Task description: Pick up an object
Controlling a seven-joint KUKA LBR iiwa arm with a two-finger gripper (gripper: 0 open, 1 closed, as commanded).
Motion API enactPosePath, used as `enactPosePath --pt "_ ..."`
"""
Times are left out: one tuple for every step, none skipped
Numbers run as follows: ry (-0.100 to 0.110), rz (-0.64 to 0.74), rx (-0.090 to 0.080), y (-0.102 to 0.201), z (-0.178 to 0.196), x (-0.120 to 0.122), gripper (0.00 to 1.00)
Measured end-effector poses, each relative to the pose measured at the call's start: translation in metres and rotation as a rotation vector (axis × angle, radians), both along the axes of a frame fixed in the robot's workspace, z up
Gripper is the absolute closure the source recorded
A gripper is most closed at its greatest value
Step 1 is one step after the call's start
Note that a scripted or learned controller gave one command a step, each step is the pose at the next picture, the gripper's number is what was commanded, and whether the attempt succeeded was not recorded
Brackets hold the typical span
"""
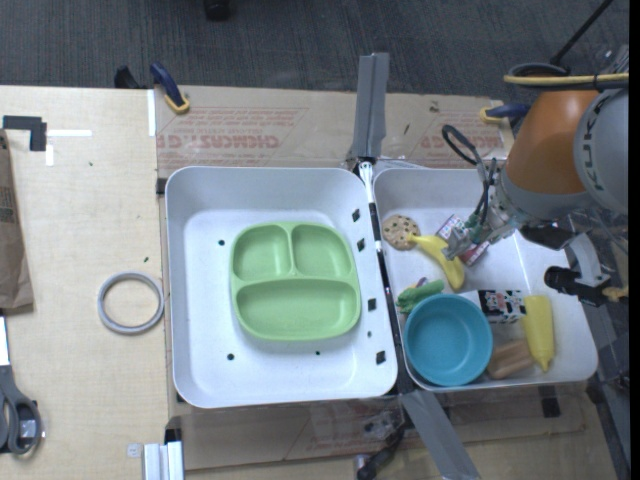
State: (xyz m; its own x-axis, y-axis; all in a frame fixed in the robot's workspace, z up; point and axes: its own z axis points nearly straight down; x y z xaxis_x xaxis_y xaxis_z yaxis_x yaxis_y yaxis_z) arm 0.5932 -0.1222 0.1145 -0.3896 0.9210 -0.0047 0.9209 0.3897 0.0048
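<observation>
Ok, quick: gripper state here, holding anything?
Gripper: down in the right bin by the banana; open or closed cannot be told, no object seen held.

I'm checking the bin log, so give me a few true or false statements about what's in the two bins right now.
1. The green tray lies in the left bin. True.
2. The blue bowl sits on the green tray. False: it is in the right bin.
3. The cookie is in the right bin. True.
4. The gripper hangs over the left bin. False: it is over the right bin, near the banana.
5. The grey ring lies inside a bin. False: it lies on the bench.
</observation>
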Motion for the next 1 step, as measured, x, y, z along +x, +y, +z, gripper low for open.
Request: enactPosePath --pt "0.002 0.0 0.0 0.0001 -0.0006 -0.0004 0.0"
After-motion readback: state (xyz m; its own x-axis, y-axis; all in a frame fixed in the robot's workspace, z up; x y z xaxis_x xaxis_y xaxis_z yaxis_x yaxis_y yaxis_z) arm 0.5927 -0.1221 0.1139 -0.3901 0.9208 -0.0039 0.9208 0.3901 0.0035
